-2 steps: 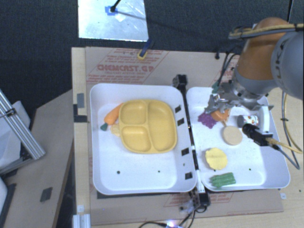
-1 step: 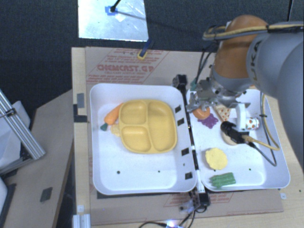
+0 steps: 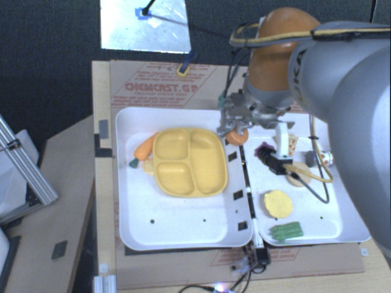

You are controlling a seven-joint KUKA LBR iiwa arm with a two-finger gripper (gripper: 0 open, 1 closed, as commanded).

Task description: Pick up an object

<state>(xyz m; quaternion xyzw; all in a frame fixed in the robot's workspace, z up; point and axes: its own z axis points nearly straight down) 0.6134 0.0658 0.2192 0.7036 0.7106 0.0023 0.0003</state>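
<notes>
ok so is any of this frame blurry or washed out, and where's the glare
Camera view: the arm close to the lens is soft and out of focus; the silver sheet at the top glares almost white; the white bins are bright but keep detail; the yellow tray and the green piece are fairly sharp, with soft shadows.

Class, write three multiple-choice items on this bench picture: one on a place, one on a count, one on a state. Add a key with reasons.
1. The yellow plastic divided tray lies in:
A the left white bin
B the right white bin
C outside the bins

2. The tray has how many compartments?
A two
B three
C five

3. The small green ridged piece is:
A lying loose in the right bin
B gripped by the claw
C on the tray

Key: A, it sits left of the divider; B, three hollows show; A, it rests near the front wall.
</notes>
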